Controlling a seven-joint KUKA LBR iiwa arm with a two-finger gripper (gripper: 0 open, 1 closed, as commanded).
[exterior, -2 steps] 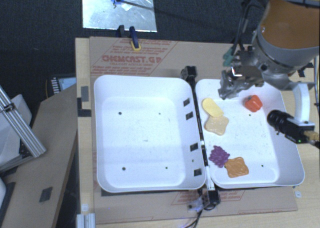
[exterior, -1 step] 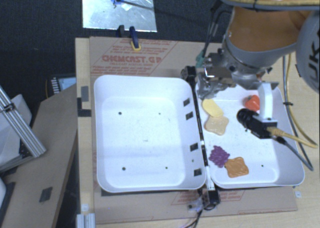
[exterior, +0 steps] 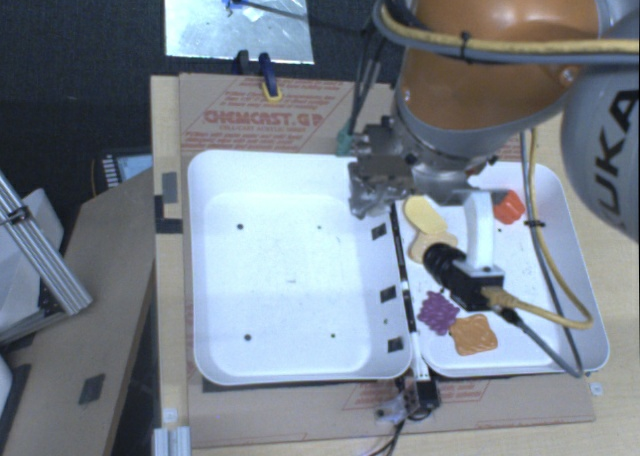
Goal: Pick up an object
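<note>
Small toys lie in the right bin (exterior: 585, 329): purple piece (exterior: 437, 311), orange waffle (exterior: 474, 335), yellow piece (exterior: 424, 214).

From my remote station I see a light wooden bench (exterior: 110, 274) standing against a dark, speckled floor (exterior: 70, 34). A printed cardboard sheet (exterior: 262, 114) lies flat on the bench, and a reflective metal plate (exterior: 238, 2) sits on the floor beyond it. An aluminium frame rail (exterior: 35, 254) crosses the left edge at a slant.

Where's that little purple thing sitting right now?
The purple piece lies in the right bin, near its front edge, just left of the orange waffle-shaped piece.
</note>
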